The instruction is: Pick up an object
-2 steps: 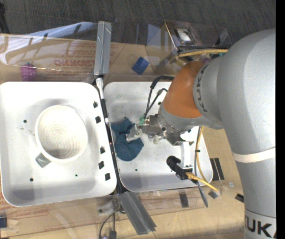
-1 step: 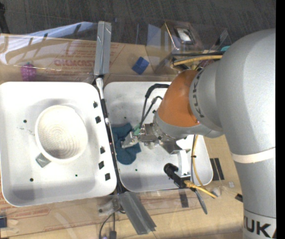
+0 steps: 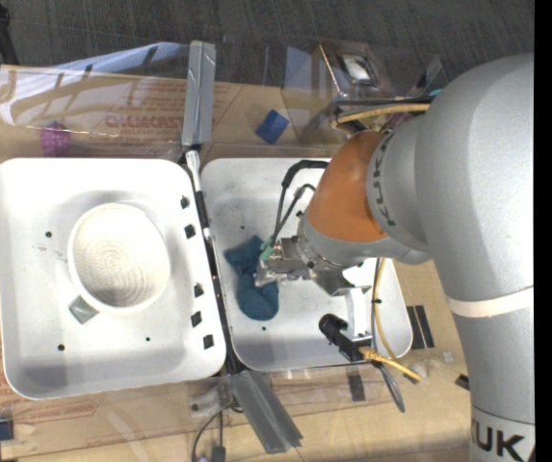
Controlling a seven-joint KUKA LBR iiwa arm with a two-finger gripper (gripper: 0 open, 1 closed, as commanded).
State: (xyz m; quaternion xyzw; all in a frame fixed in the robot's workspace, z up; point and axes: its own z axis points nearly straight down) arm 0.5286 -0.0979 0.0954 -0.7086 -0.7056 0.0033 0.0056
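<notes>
Going for the blue cloth [image 3: 253, 295] here. It's lying crumpled in the right bin [image 3: 256, 352], over toward the wall it shares with the left bin [image 3: 25, 345]. My hand [image 3: 277, 264] is sitting low at the cloth's upper right edge, either touching it or very nearly, and I honestly can't tell which. I also can't tell how far open my hand is or whether it's got any fabric in it, because my own wrist is blocking the view from above. So I'm treating this as the grab step, not done yet.

What I'm thinking for doing it well: soft stuff like this is probably going to bunch and slip. I'm aiming to come down over the thick middle of the lump instead of nibbling at a thin edge. Then I'm pressing down close to the bin floor, closing all the way, and lifting straight up and slow. The shared wall is near on that side, so I'm keeping off it.

Over in the left bin, a white round dish [image 3: 119, 255] and a small grey piece [image 3: 83, 308] are lying well apart from all this, so I'm ignoring them.
</notes>
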